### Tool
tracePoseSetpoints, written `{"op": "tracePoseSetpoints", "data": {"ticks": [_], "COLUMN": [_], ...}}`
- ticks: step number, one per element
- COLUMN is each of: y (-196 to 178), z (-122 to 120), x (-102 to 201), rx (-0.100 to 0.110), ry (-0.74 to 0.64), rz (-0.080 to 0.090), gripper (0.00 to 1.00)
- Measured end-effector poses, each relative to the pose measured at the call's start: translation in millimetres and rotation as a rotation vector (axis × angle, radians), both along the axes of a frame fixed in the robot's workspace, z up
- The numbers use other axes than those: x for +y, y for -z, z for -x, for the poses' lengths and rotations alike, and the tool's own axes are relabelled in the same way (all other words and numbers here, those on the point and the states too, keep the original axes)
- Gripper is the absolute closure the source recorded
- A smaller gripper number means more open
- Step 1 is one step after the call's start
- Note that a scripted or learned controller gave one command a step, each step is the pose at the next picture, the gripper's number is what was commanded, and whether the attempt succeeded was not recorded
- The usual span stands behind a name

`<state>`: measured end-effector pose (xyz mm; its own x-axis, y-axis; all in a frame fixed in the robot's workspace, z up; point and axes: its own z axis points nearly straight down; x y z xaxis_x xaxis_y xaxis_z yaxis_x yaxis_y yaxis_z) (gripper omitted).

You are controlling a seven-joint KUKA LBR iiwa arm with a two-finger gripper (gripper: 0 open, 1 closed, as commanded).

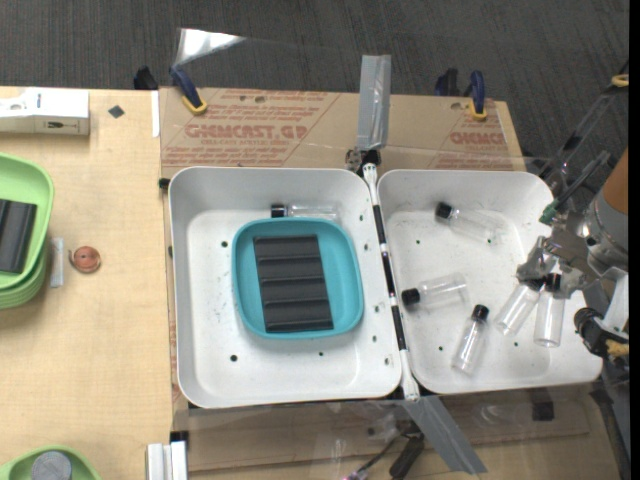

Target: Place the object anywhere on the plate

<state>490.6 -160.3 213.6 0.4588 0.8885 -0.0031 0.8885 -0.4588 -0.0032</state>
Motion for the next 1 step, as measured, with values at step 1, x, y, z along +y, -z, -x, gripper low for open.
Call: {"op": "tracePoseSetpoints", "data": {"ticks": [1], "y": [26.7], "z": [13.6], "x": [65.7], "rx": [0.001], "ry": [-0.24], "rz": [-0.002], "gripper": [1.0]}}
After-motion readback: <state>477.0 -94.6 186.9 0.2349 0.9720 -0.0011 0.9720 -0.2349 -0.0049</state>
